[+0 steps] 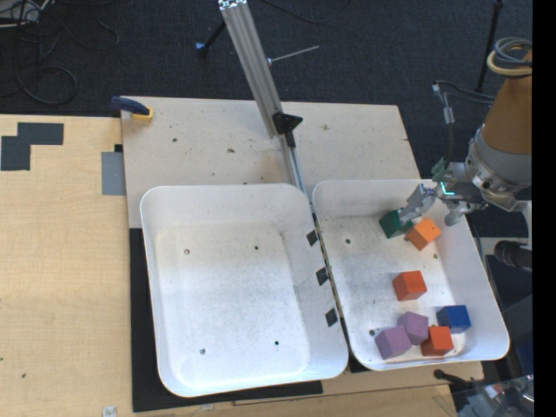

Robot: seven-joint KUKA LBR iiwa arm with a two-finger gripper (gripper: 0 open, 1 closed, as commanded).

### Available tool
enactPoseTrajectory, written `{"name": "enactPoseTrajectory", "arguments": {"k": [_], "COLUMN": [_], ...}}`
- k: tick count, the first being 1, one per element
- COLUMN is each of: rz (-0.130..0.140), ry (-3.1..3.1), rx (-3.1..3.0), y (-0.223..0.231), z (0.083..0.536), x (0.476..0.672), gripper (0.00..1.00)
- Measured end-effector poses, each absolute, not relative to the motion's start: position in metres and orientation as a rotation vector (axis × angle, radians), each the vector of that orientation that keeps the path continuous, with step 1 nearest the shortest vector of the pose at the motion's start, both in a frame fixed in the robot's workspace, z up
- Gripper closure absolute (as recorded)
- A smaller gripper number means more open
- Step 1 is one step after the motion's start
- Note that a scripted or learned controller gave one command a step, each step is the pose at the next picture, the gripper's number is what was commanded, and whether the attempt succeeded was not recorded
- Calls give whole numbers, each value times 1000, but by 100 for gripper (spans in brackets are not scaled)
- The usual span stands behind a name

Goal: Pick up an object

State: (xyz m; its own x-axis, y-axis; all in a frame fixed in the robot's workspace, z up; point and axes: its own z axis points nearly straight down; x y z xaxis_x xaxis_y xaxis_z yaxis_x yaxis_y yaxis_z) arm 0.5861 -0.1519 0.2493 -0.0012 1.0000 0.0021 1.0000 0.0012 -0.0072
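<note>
My gripper (432, 205) hangs over the upper part of the right bin (347, 200), reaching in from the right. A dark green block (391, 225) lies just left of its grey fingers, and an orange block (425, 233) lies directly below them. Whether either block sits between the fingers cannot be made out. Lower in the same bin lie a red-orange cube (409, 285), a blue block (453, 317), two purple blocks (402, 334) and another orange-red block (439, 341).
The left bin (226, 285) sits beside the right one, split from it by a rim with black clips (321, 274). A slanted aluminium bar (256, 68) rises behind the bins. A tan bench surface spreads to the left.
</note>
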Motion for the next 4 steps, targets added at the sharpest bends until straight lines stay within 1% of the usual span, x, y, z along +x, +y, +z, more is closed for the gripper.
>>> {"name": "enactPoseTrajectory", "arguments": {"k": [1, 2, 3, 4], "rz": [2, 8, 8, 1], "ry": [-2220, -2216, -2214, -2216], "rx": [-2219, -2215, -2216, -2224], "y": [-152, -147, -142, -142], "z": [252, 190, 125, 91], "x": [587, 580, 576, 577], "gripper": [0, 0, 0, 0]}}
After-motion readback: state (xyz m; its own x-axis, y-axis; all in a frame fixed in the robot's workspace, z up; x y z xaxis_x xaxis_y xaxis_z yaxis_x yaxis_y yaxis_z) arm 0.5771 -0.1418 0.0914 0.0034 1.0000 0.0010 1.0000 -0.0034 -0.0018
